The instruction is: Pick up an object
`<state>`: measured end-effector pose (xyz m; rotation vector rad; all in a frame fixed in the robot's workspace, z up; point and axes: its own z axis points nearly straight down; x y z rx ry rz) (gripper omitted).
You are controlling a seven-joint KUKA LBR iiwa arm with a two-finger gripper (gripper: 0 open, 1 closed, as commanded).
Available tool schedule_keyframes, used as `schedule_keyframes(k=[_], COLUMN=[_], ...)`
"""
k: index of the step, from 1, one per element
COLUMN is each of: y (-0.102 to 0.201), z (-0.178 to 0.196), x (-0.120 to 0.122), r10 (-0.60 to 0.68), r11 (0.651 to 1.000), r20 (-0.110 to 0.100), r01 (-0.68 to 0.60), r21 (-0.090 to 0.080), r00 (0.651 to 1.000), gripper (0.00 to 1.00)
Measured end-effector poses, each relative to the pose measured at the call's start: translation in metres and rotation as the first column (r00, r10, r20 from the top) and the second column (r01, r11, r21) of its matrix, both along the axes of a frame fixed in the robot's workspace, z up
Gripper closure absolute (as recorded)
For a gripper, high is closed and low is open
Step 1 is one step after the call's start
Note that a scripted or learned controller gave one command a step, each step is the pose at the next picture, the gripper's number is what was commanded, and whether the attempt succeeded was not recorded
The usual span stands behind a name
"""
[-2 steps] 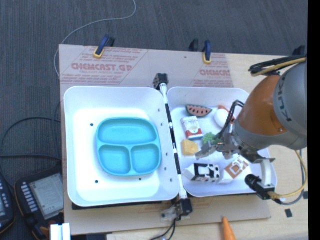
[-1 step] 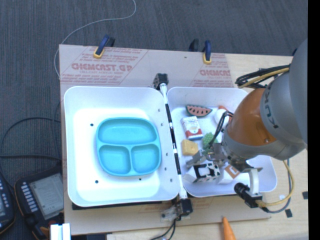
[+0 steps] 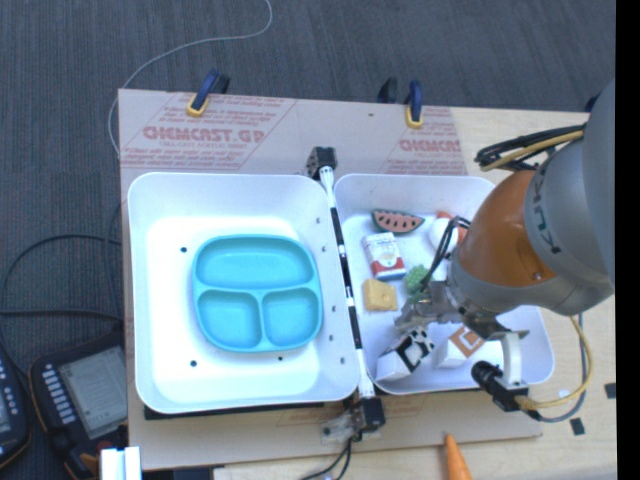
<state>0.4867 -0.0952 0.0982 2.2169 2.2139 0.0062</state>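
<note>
My gripper [image 3: 413, 336] is low over the front of the right bin [image 3: 540, 363], under the grey arm with its orange band [image 3: 500, 243]. Just left of it lie a yellow block [image 3: 379, 295] and a green broccoli-like piece [image 3: 417, 280]. Further back are a small red and white box [image 3: 383, 255], a watermelon slice [image 3: 398, 221] and a white object [image 3: 441, 233]. An orange and white item [image 3: 465, 343] sits right beside the gripper, partly hidden by the wrist. I see nothing clearly held.
The left bin [image 3: 160, 368] holds a blue three-compartment plate [image 3: 258, 293]. A divider rail [image 3: 340, 258] runs between the bins. Cables trail from the arm at the right bin's front right corner [image 3: 540, 398]. Blue clamps [image 3: 412, 103] sit on the board's far edge.
</note>
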Motion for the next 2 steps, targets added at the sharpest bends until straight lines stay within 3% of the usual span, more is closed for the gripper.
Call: schedule_keyframes(k=[1,2], y=[0.0001,0.0001], z=[-0.0002,0.0094], x=[-0.0003,0.0002], r10=[0.0,0.0], r11=[1.0,1.0], r20=[-0.001,0.0], r01=[0.0,0.0], r21=[0.0,0.0], r00=[1.0,1.0], gripper=[0.0,1.0])
